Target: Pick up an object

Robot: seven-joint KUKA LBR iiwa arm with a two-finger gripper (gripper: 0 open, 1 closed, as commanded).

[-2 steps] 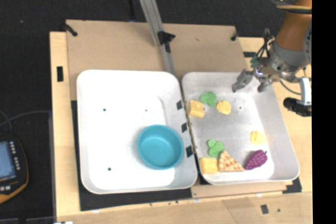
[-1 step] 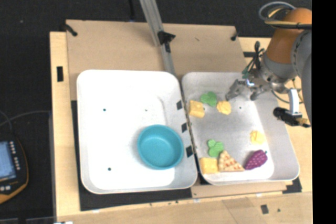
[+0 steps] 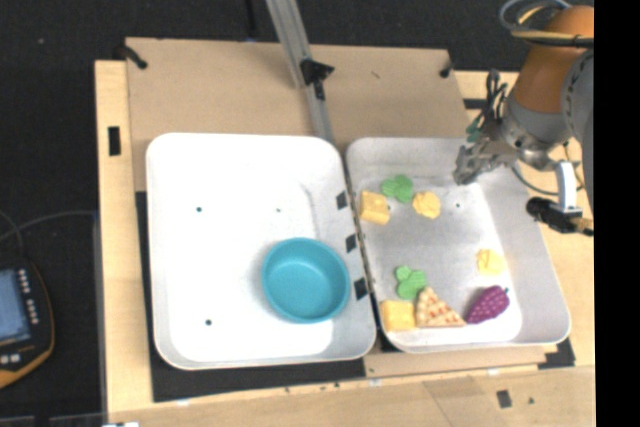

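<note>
Several toy foods (image 3: 427,205) lie near the fingers (image 3: 467,167), untouched.

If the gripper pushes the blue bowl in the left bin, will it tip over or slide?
The blue bowl looks low and wide, resting upright, so it would probably slide on the smooth white bin rather than tip. It seems like thin plastic, likely light. Its rounded rim may slip from a pinch.

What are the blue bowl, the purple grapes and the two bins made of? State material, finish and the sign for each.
Blue bowl: likely plastic, smooth, evenly coloured, with a soft sheen.
Purple grapes: probably moulded plastic or rubber toy food; lumpy surface, flat uniform colour.
Left bin and right bin: seemingly thin white plastic, matte, with rounded moulded corners.
</note>
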